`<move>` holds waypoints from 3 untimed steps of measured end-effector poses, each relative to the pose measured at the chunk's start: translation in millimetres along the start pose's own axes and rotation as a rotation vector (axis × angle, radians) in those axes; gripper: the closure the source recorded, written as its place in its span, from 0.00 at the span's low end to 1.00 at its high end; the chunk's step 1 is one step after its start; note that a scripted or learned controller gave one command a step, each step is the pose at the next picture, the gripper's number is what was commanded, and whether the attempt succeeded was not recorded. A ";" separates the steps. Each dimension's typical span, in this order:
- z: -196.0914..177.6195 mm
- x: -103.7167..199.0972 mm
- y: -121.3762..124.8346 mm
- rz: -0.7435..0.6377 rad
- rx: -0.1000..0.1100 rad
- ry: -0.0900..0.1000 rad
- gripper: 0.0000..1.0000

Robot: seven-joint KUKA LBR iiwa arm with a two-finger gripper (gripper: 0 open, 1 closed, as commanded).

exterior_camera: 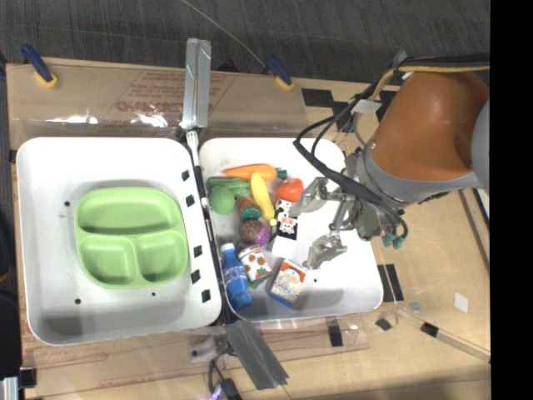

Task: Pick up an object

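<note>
Pincer point(321, 223) hung open, gripping nothing, over right bin point(354, 286); juice carton point(287, 282) just beside at 7 o'clock.

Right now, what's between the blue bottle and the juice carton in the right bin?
Camera view: a small strawberry-print carton lies between the blue bottle and the juice carton.
</note>
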State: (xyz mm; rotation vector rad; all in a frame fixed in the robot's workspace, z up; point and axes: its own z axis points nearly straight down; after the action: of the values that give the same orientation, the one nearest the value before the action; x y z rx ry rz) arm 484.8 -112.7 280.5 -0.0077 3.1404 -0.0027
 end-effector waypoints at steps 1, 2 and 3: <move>128.0 -44.5 8.8 0.228 -0.003 0.011 0.00; 188.2 -68.6 18.6 0.177 0.000 -0.002 0.00; 187.1 -126.5 3.1 -0.060 -0.001 -0.003 0.00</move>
State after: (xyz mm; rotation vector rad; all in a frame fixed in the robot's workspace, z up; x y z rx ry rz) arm 611.5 -109.3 93.5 -0.1022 3.1356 -0.0011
